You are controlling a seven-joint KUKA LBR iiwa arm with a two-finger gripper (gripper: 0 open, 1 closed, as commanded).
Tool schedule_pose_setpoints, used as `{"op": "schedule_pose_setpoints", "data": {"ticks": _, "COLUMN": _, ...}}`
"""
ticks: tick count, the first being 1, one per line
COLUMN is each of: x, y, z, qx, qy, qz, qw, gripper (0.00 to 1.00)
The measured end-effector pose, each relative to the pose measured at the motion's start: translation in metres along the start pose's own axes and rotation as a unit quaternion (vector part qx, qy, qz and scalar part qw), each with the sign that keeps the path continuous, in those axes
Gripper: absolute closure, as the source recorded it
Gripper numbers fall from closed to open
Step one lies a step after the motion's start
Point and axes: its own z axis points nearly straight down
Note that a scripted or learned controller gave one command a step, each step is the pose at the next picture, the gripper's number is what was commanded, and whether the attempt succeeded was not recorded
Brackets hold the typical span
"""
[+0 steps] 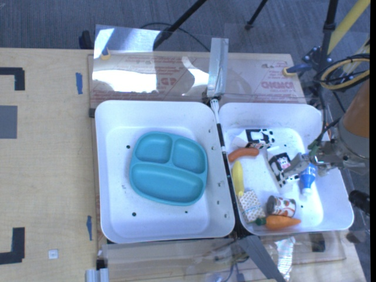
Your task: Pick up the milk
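My gripper (305,162) reaches in from 3 o'clock over the right bin (336,211), hovering right at the black-and-white milk (280,164) carton and just above a blue bottle (307,181), though I cannot tell whether my hand is released or clenched. The milk lies near that bin's middle, with a sausage (244,154) at its 9 o'clock and a carrot (282,221) at 6. The left bin (111,175) holds a blue divided plate (168,168); both bins sit on a pale wooden bench (44,157), with grey carpet (53,10) and black tripod legs (197,4) at 12 o'clock.
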Motion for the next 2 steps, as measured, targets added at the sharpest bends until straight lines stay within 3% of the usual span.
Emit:
{"op": "schedule_pose_setpoints", "data": {"ticks": 1, "x": 0.0262, "y": 0.0558, "z": 0.0963, "qx": -0.002, "qy": -0.001, "qz": -0.007, "qw": 1.0, "gripper": 0.0}}
{"op": "schedule_pose_setpoints", "data": {"ticks": 2, "x": 0.0247, "y": 0.0556, "z": 0.0875, "qx": -0.002, "qy": -0.001, "qz": -0.005, "qw": 1.0, "gripper": 1.0}}
